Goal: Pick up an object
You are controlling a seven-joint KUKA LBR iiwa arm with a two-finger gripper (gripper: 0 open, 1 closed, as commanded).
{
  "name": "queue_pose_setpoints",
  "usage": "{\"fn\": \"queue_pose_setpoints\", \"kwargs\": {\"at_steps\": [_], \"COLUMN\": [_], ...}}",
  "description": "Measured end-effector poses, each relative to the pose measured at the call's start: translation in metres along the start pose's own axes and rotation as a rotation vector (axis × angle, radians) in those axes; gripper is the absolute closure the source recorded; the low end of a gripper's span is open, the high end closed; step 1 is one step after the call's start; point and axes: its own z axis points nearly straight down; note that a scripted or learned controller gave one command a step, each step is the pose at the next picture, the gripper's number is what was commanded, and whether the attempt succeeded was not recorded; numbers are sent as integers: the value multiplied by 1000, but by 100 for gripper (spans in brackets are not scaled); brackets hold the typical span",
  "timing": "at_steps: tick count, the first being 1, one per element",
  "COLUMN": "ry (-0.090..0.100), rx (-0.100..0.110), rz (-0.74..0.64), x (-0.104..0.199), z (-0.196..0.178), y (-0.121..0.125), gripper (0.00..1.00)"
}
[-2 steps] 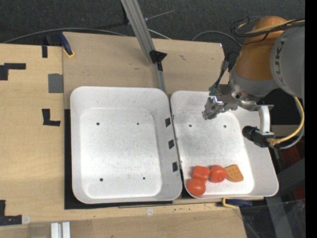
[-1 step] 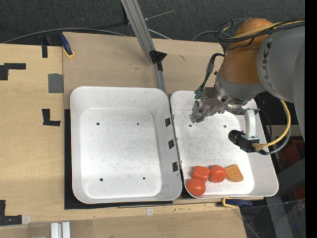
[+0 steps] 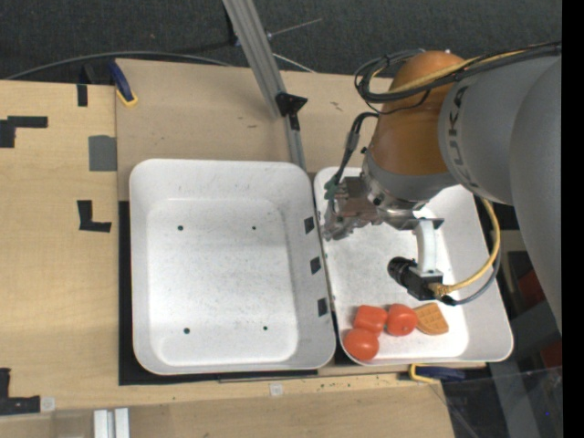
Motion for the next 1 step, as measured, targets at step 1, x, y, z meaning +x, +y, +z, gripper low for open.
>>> {"fn": "queue_pose_setpoints", "kwargs": {"at_steps": [1], "ry": [1], "rx": [-2], "rz": [-1], "x": [44], "z": [-9], "y": [-16], "gripper": [100]}}
